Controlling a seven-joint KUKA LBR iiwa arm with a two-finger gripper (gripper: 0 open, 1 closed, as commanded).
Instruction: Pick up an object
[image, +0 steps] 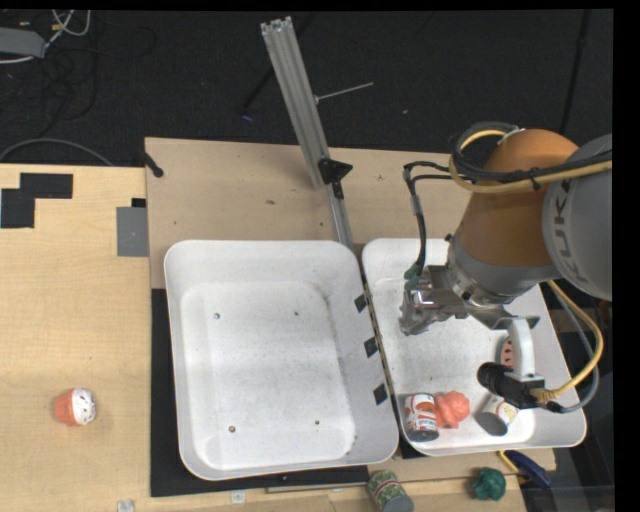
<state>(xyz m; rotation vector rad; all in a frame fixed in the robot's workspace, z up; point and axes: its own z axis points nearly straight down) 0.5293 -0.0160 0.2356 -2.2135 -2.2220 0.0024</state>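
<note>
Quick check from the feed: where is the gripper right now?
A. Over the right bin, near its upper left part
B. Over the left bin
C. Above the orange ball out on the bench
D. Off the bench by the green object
A. The gripper sits over the right bin, up from the small can and orange-pink object at its near edge.

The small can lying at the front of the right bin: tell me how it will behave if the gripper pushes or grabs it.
The can lies on its side, so a push would probably roll it. It touches the orange lump, which may block rolling that way. Its smooth round wall might slip from the gripper unless squeezed squarely.
</note>
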